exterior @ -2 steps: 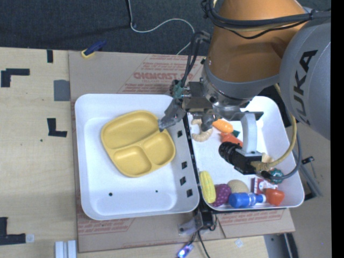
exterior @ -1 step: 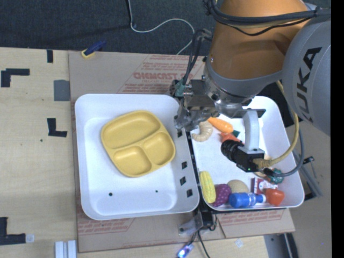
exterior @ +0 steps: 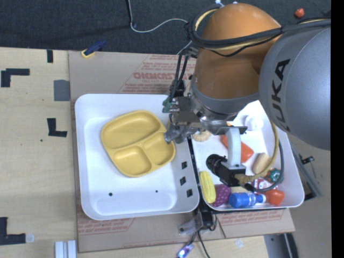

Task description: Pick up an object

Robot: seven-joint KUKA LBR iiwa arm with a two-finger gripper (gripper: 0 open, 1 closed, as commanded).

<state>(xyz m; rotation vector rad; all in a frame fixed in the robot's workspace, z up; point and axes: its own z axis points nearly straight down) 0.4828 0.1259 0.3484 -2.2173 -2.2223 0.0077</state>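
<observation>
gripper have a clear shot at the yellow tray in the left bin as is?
Probably yes. The gripper hangs right at the edge of the yellow tray, which lies alone in the left bin with nothing on top.

Showing a grey arm housing point(exterior: 301, 85) with black "KUKA" lettering point(exterior: 280, 93) along its side. Displaying a rounded orange band point(exterior: 236, 42) above a grey wrist ring. Routing dark cables point(exterior: 236, 39) across the orange section. Carrying a dark metal gripper assembly point(exterior: 180, 120) below the wrist.
</observation>
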